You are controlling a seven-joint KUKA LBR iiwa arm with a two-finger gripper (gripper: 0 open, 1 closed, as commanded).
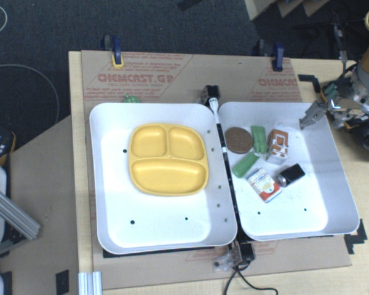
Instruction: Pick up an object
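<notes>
1. Hovering at the right bin's (pixel 332 183) two o'clock edge, the end effector (pixel 312 117) is too blurred to tell its state.
2. The objects cluster left of that bin's centre: a brown disc (pixel 238 139), two green pieces (pixel 259 138) (pixel 245 164), an orange-white carton (pixel 277 144), a black block (pixel 291 174) and a red-white packet (pixel 263 184).
3. A yellow divided plate (pixel 168 158) sits in the left bin (pixel 111 214) on the tabletop (pixel 80 165).

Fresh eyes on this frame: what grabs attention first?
The yellow divided plate dominates, sitting alone in the left bin. Next, the small clutter in the right bin: a brown disc, green pieces and little packets. The end effector hovers at that bin's upper right edge.
</notes>
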